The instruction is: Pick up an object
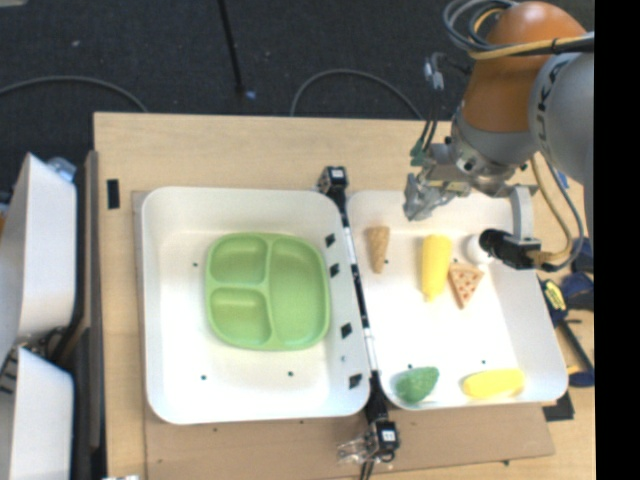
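Gripper (420,204) is seen at right bin's (520,363) far edge (finger state cannot be told); corn cob (433,264) lies just nearward, lengthwise

A robotics lab: wooden bench (250,133), twin white bins (170,368), loose cables (350,83).

The right bin (520,358) holds five small toy foods. A tan cone (378,245) lies near its left wall toward the far edge, tip pointing at the near edge. A yellow corn cob (434,264) lies lengthwise at the middle, with a pizza slice (464,285) just beside it on the right. A green leafy piece (416,384) sits in the near left corner, and a yellow lemon-like piece (491,383) lies along the near edge.
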{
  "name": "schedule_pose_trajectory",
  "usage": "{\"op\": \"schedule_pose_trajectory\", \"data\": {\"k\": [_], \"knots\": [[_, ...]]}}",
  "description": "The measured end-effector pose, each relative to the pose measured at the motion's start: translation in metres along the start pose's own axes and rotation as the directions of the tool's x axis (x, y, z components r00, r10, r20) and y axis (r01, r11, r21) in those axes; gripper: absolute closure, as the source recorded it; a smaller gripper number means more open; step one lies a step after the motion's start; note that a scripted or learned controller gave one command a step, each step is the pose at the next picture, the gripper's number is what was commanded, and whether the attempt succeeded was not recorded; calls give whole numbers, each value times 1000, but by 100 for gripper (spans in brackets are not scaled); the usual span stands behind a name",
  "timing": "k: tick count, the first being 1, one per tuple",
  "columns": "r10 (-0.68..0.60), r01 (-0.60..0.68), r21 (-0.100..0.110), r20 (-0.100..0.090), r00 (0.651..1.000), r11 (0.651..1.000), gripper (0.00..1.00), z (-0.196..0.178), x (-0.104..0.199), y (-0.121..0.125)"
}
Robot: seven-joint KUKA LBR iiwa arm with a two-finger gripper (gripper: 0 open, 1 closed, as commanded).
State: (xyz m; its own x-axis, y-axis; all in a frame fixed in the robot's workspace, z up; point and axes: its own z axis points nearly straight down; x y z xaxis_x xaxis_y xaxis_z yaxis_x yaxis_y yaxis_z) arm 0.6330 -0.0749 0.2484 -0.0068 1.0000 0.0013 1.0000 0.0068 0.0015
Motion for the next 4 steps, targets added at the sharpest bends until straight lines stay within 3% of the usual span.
{"op": "schedule_pose_trajectory", "data": {"k": [3, 4], "knots": [[-1, 1, 2, -1, 1000, 1000, 100, 11, 146, -66], [5, -5, 1, 1, 1000, 1000, 0, 11, 142, -65]]}}
